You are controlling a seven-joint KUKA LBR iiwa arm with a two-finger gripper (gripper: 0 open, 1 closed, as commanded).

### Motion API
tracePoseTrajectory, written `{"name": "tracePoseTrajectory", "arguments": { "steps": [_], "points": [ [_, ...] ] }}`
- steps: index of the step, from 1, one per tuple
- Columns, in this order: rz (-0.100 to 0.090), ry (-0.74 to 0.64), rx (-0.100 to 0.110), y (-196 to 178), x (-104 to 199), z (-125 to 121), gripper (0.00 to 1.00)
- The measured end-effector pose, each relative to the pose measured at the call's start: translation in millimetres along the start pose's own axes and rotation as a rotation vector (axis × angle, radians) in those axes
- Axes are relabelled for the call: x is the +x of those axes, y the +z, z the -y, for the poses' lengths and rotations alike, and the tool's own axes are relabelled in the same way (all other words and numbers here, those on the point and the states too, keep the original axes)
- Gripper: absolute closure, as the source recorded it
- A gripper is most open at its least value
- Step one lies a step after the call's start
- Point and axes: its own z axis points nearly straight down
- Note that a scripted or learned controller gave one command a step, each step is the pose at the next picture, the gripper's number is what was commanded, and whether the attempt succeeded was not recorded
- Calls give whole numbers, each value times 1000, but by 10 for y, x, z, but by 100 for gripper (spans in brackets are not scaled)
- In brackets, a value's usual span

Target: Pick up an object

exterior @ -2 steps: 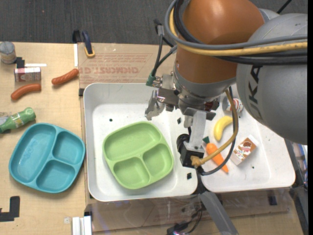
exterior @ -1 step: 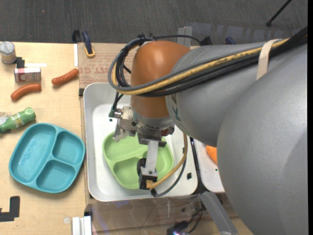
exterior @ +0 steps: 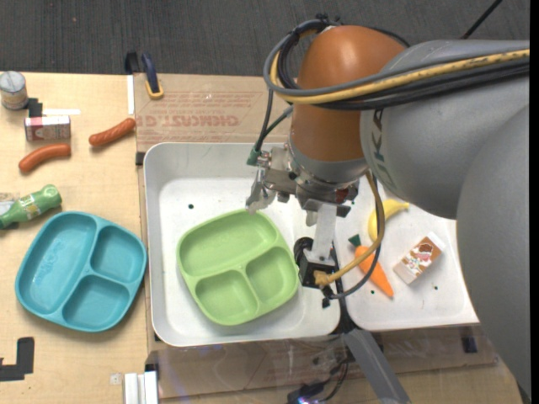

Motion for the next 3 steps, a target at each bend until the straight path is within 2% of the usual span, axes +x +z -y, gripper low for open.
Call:
{"name": "tracePoseTrajectory", "arguments": {
  "steps": [1,2,3],
  "points": [
    [0,-38,2,1261,-333,-762,0],
    [-1,-219,0,843,144,-290,0],
    [-1,-201,0,655,5,-238,0]
  ]
}}
